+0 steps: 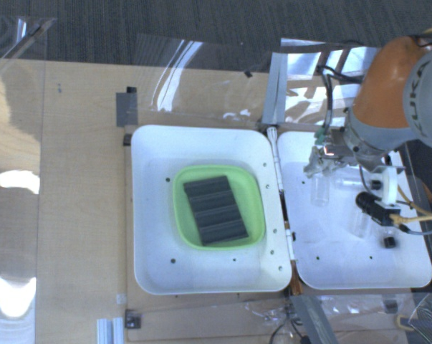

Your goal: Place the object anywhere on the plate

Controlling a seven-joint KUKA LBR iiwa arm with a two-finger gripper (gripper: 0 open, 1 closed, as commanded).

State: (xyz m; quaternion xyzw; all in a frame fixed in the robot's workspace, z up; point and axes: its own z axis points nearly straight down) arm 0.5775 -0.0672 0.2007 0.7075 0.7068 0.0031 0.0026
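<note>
Hovering over the right bin [416, 264], end effector [322, 165]; finger spread impossible to tell. Dark ridged object [214, 210] already lies on green plate [255, 206], well to its left. Risk: another reach nudges it off.

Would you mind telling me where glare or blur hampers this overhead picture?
In the camera view, glare streaks the clear sheet behind the bins and whitens patches at the bench's left edge; the gripper reads soft against the bright right bin. The dark ridged object on the green plate stays sharp.
</note>
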